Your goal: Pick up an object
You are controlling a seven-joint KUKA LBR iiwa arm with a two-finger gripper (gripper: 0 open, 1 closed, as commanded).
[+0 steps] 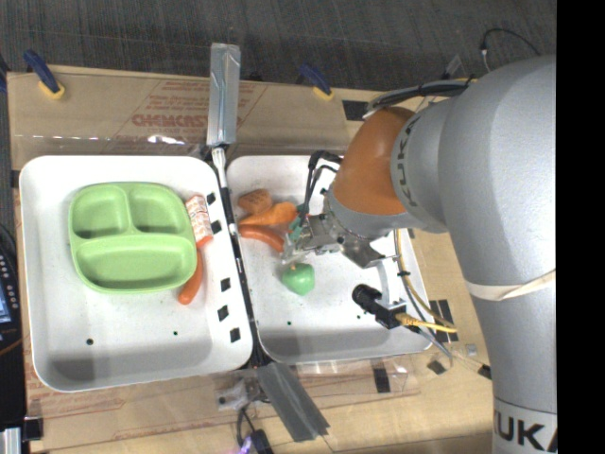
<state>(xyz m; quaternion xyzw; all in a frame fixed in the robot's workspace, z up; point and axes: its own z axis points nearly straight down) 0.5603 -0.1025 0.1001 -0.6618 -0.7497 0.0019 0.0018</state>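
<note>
The grey arm (492, 206) with its orange band (371, 173) rises closest to the lens, looming over the right side of the counter (113, 102).

Going left to right: the left bin (47, 348) holds a green divided tray (132, 237), with a small striped tube (198, 218) at the tray's right edge and an orange carrot-like piece (192, 284) just below it. Past the divider, the right bin (312, 343) carries a cluster of orange and brown toy food (265, 218) near its upper left, and a small green object (299, 278) towards the middle.

The hand (304, 244) hangs at the end of the wrist, directly above the green object and just right of the orange cluster. Its tips are too cluttered and dark to read, so whether it is parted or closed cannot be told, nor whether it touches anything.

The green object lies immediately below the hand in the view, seemingly the likeliest target; it looks rounded, with no clear long axis, so approach angle should matter little.
</note>
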